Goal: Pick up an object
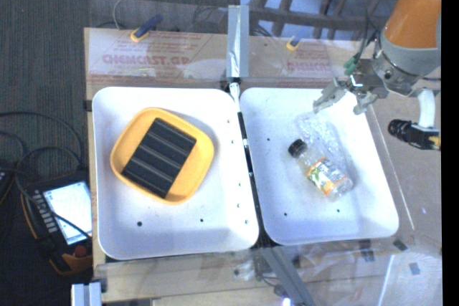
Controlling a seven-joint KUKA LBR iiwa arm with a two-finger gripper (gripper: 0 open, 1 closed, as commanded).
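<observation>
A clear plastic bottle (324, 170) with a black cap and an orange-green label lies on its side in the right bin (280, 226), cap pointing up-left. Crumpled clear plastic (318, 131) lies just above it. A yellow dish holding a black ribbed block (159, 154) rests in the left bin (115, 233). My gripper (346, 97) hovers over the right bin's far right corner, above the bottle, its two fingers spread apart with nothing between them.
A grey divider post (237, 39) stands between the bins at the back. Cardboard (158, 61) lies behind the bins, with yellow-blue clamps. A tablet and cables (61, 208) sit on the floor at left.
</observation>
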